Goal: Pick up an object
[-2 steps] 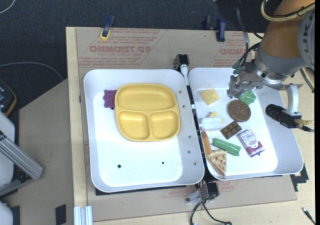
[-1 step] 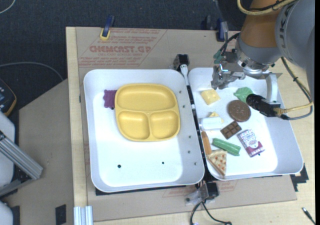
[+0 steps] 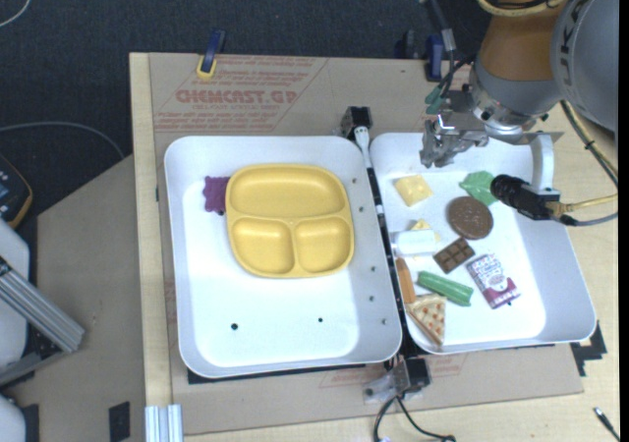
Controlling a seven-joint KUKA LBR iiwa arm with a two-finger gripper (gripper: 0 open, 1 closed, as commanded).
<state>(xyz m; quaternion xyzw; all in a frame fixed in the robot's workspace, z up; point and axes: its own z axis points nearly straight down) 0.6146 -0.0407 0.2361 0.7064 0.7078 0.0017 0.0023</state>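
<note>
At the near rim of the right bin [image 3: 575, 317], about six o'clock within it, a triangular pizza-slice toy [image 3: 428, 316], tan crust with red flecks, point aimed toward twelve. Just beside it along the left wall, a slim orange hot-dog shape [image 3: 403, 279], long axis running six to twelve. Toward three o'clock from the slice, a green pod-like piece [image 3: 444, 286], smooth and rounded, long axis lying roughly ten to four. Next over at three, a small purple-and-white packet [image 3: 493, 279], glossy, tilted, long axis about eleven to five. Just beyond the green piece, a dark brown chocolate bar [image 3: 454, 254] with scored squares, set on a diagonal. At nine o'clock from that, a pale wedge [image 3: 420, 232] in white and yellow. Farther back, a round brown cookie [image 3: 471, 217], flat and matte. Beyond it toward twelve, a bright green leaf-like scrap [image 3: 478, 184], and to its nine, a pale yellow cheese block [image 3: 412, 190], squarish, corners turned diamond-wise.

In the left bin [image 3: 187, 263], a yellow plastic tray [image 3: 289, 219] with three compartments, smooth, rounded corners, long side running nine to three; a purple piece [image 3: 213, 194] peeking out at its nine o'clock edge.

Farthest, above the right bin's twelve o'clock rim, the gripper [image 3: 444, 143], metallic, hanging under the orange band; cannot tell how far apart its parts stand, and nothing visibly held.
</note>
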